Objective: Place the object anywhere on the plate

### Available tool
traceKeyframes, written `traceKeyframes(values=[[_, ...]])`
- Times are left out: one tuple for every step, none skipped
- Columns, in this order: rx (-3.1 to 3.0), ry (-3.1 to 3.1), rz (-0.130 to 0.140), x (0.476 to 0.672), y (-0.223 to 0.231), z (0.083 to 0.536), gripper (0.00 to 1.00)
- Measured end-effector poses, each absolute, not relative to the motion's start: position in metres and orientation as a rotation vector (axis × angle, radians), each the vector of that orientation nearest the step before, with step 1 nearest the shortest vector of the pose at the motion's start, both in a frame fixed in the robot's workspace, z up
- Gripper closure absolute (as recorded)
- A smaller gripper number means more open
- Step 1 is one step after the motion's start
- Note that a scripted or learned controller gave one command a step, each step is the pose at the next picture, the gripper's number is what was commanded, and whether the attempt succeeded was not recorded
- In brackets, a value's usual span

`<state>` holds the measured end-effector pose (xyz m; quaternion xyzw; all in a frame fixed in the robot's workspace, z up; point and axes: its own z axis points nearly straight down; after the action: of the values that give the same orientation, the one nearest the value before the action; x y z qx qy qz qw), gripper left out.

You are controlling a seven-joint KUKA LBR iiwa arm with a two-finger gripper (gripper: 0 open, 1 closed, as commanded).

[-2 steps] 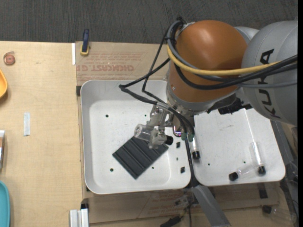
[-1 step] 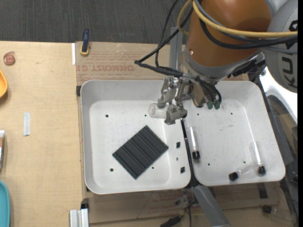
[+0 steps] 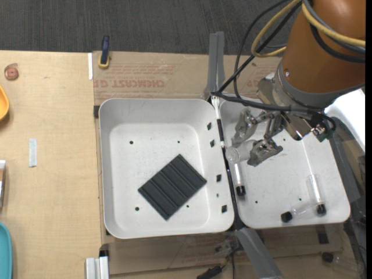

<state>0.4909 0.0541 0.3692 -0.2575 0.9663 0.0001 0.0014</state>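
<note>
**Bench with two white bins: claw above a marker**

Nearest, two clear tubes [image 3: 314,192] lie in the right bin [image 3: 334,173]. Farther up, the gripper [image 3: 254,137] hangs spread, grasping nothing. A clear marker [image 3: 236,172] lies just below-left, lengthwise along the divider. Leftward waits the dark ribbed plate [image 3: 172,186].

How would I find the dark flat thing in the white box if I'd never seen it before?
Find the two white bins side by side and pick the left bin, away from the robot arm. The dark grey plate lies flat on its floor, turned cornerwise, with ridges along it. Unlike the clear tubes in the right bin, it is dark and square-edged.
</note>
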Motion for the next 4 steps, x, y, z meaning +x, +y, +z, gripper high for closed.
traceKeyframes(values=[[-1.335, 2.843, 0.003, 0.502, 0.117, 0.264, 1.00], [-1.719, 2.625, 0.002, 0.527, 0.070, 0.330, 1.00], [-1.823, 2.556, 0.004, 0.559, 0.159, 0.271, 1.00], [-1.920, 2.482, 0.003, 0.547, 0.146, 0.308, 1.00]])
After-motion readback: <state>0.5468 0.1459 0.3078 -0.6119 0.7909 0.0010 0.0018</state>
